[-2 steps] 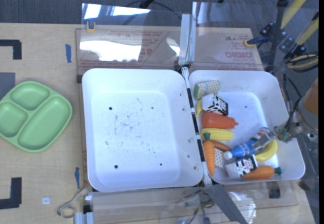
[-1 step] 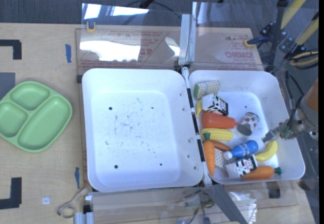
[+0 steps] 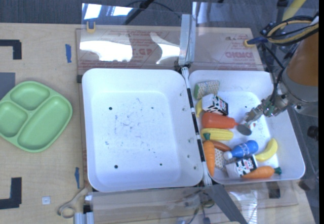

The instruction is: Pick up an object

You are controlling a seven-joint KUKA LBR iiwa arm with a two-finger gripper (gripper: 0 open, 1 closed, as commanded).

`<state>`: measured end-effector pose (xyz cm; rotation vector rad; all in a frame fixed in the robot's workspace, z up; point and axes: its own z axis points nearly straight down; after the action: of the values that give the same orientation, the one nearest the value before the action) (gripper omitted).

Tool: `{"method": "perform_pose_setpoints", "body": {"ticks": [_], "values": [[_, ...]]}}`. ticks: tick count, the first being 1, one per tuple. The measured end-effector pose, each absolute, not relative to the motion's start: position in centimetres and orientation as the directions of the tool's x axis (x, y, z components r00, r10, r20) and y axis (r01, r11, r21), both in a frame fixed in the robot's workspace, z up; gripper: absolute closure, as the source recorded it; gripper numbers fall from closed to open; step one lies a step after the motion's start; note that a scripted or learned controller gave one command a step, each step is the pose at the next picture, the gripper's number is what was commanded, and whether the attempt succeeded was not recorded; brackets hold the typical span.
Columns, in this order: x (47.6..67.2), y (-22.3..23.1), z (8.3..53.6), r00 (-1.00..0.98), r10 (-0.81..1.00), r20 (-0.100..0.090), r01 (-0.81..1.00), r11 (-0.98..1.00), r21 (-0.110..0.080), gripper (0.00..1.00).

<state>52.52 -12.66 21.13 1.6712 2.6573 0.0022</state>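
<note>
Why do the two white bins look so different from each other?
The right bin holds a heap of toys, like a banana and a blue bottle; the left bin shows bare floor with faint blue scribbles. The arm's gripper hangs over the right bin, not the left bin. Both are shallow, white and square-ish, side by side.

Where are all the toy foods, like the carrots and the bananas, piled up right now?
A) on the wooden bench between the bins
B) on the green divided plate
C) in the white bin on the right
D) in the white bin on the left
C: the carrot, the banana and the other toys all lie in the right bin, below the gripper.
</note>
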Motion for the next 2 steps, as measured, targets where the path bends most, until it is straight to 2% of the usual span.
{"method": "perform_pose_setpoints", "body": {"ticks": [1,2], "values": [[50.1,-13.5,26.9,-0.487,0.873,-0.002,0.873,0.487,0.003,1.00],[54.7,-8.6,18.5,-0.272,0.962,0.001,0.962,0.272,-0.001,1.00]]}}
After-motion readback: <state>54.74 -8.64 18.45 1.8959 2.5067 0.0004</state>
